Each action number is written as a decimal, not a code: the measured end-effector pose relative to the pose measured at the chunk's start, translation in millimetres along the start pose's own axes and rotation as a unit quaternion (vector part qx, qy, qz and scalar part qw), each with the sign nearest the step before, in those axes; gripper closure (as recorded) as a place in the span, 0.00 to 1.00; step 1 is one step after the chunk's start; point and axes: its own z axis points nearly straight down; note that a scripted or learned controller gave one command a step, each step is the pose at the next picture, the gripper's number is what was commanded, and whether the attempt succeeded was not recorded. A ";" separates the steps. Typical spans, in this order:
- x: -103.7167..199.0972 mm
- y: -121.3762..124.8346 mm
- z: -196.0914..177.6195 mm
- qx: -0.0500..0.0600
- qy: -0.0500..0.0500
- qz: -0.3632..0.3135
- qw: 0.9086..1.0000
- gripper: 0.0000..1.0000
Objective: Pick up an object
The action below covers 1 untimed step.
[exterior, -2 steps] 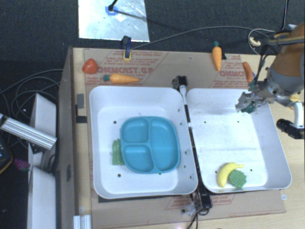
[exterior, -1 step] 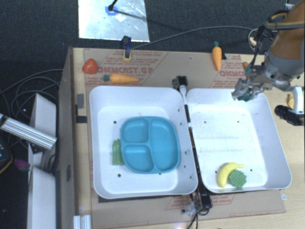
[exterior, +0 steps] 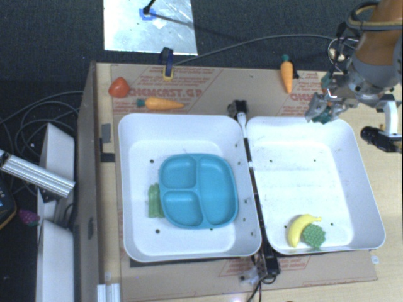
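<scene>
A yellow banana (exterior: 298, 227) lies near the front edge of the right bin (exterior: 352, 168), with a knobbly green piece (exterior: 314, 235) touching its right side. In the left bin (exterior: 135, 168) a blue divided plate (exterior: 198, 190) sits in the middle, and a green stalk-like piece (exterior: 153, 201) lies against its left edge. My gripper (exterior: 323, 111) hangs over the far rim of the right bin, far from the banana. A small teal patch shows at its tip; I cannot make out what it is.
On the cardboard behind the bins lie an orange carrot (exterior: 164, 104), a red-orange vegetable (exterior: 118, 87) and a second carrot (exterior: 287, 75). A black clamp (exterior: 238, 109) stands where the bins meet. A cable (exterior: 252, 43) crosses the back.
</scene>
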 end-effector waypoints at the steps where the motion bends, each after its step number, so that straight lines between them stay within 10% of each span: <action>1: 4.6 9.1 1.2 0.000 0.000 0.000 1.000 1.00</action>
